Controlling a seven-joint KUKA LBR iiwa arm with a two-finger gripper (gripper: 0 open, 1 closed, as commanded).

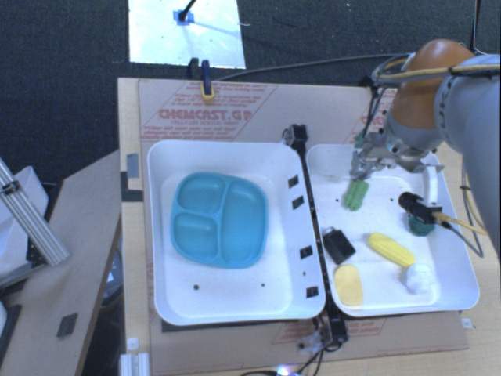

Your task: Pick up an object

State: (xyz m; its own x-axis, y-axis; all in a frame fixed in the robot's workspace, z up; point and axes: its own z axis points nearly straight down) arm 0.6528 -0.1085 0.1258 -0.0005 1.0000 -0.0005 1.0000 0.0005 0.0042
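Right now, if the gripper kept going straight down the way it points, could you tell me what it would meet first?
Most likely the green object just under the gripper in the right bin, though depth is hard to judge.

The desk [235, 104] was covered by a printed cardboard sheet. Two white bins were set on it side by side: the left bin [227, 155] and, touching it, the right bin [462, 276].

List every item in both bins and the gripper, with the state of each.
Gripper: low over the green object.
Green object: lying in right bin.
Blue divided plate: flat in left bin.
Yellow corn toy: lying flat.
Pale yellow piece: lying flat.
Black block: lying flat.
White object: resting near corner.
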